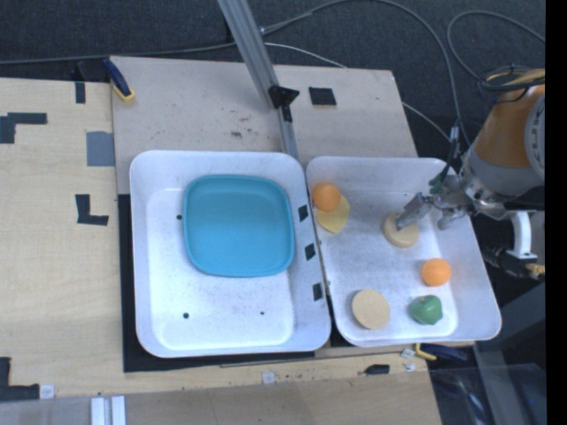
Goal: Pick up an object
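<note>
The end effector (416, 212) hangs low in the right bin (461, 180), fingers apart, just above a tan disc (400, 232). An orange ball (435, 272) lies near below it; a blue plate (238, 225) sits well left. No readable writing shows.

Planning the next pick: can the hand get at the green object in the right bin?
Probably yes. The green object sits uncovered near the bin's front corner, apart from the orange ball, though the bin wall is close.
</note>
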Controlling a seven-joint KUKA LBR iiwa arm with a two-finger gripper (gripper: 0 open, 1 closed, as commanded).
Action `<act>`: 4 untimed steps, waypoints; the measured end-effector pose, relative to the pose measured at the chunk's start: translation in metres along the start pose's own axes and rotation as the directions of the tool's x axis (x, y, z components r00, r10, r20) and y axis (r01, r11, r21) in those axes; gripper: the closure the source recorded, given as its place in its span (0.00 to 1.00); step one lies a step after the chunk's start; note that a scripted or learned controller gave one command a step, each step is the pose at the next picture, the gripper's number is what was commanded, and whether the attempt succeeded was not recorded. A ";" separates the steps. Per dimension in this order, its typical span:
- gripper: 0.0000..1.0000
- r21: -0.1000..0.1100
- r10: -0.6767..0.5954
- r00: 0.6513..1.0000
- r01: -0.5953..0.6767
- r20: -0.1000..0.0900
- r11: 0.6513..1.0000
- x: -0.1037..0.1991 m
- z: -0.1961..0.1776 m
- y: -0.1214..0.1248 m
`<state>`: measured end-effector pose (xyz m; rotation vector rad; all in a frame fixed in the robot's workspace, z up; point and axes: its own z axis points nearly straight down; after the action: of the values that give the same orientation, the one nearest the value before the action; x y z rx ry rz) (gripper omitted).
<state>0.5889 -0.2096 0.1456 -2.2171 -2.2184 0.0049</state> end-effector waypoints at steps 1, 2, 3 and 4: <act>0.00 -0.001 0.000 1.000 0.000 0.000 1.000 0.001 0.053 -0.001; 1.00 -0.006 -0.001 1.000 0.001 0.002 1.000 0.001 0.040 0.000; 1.00 -0.009 0.000 1.000 0.000 0.002 1.000 0.005 -0.012 -0.008; 1.00 -0.009 0.000 1.000 0.000 0.002 1.000 0.007 -0.056 -0.013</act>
<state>0.5765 -0.2031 0.2012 -2.2229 -2.2238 -0.0024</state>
